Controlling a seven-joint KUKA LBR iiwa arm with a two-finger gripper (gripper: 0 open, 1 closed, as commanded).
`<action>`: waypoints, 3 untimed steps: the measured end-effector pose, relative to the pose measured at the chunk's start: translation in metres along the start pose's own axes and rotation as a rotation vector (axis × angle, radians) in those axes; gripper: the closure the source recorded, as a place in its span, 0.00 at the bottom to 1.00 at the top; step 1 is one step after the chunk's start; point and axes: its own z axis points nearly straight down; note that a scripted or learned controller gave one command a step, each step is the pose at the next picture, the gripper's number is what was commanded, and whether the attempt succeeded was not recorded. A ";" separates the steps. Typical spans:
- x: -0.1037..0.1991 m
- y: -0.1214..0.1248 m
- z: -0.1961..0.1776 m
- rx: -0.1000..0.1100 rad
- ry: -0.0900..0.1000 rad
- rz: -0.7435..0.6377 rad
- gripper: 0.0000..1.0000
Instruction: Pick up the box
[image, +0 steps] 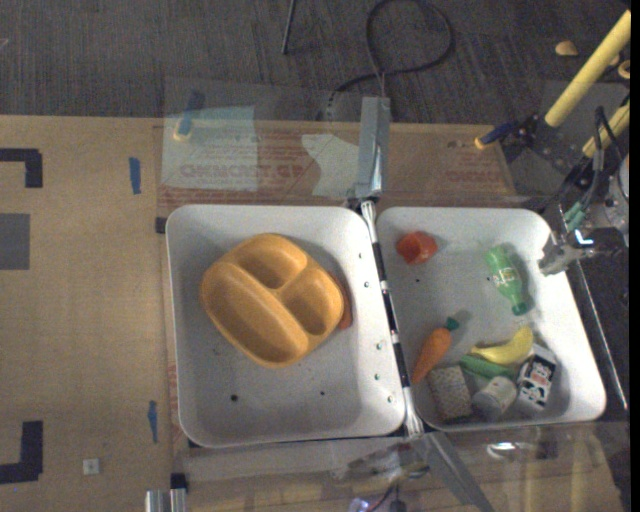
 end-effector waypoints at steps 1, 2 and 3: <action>-0.034 0.006 -0.145 -0.001 -0.001 0.117 1.00; -0.028 0.069 -0.184 -0.004 -0.003 -0.340 1.00; -0.026 0.071 -0.196 -0.011 -0.010 -0.343 1.00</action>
